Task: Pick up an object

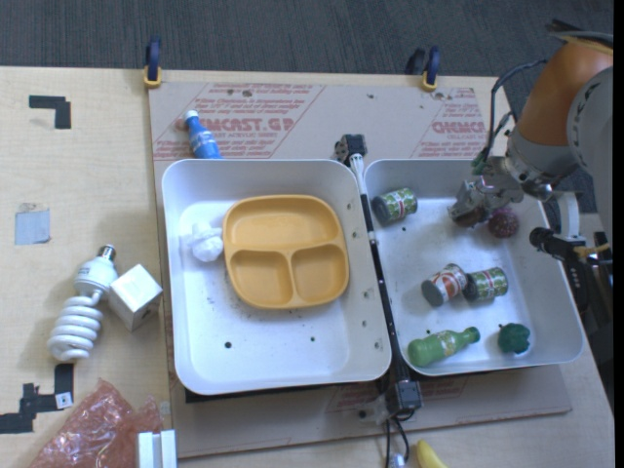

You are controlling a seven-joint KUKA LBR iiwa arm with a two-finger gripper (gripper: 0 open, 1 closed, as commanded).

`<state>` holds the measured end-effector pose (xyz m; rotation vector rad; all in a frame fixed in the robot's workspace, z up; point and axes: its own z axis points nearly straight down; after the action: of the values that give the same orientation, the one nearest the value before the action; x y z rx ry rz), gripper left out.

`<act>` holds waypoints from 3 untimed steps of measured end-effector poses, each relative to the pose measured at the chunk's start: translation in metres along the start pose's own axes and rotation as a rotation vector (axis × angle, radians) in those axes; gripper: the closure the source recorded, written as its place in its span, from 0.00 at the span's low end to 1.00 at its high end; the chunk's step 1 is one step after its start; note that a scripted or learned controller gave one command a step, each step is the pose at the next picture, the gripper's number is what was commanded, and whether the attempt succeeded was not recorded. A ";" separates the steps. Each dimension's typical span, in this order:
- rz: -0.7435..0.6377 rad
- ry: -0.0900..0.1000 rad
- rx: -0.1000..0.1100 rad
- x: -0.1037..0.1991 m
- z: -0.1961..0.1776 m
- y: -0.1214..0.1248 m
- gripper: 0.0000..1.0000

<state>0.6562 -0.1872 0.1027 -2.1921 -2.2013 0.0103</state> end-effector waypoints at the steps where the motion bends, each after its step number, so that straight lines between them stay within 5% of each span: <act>1: 0.002 -0.022 -0.030 0.060 -0.152 -0.013 1.00; 2: 0.003 -0.021 -0.030 0.137 -0.178 -0.002 1.00; 3: 0.004 -0.021 -0.029 0.068 -0.163 -0.002 1.00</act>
<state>0.6589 -0.1223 0.2670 -2.2218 -2.2222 0.0020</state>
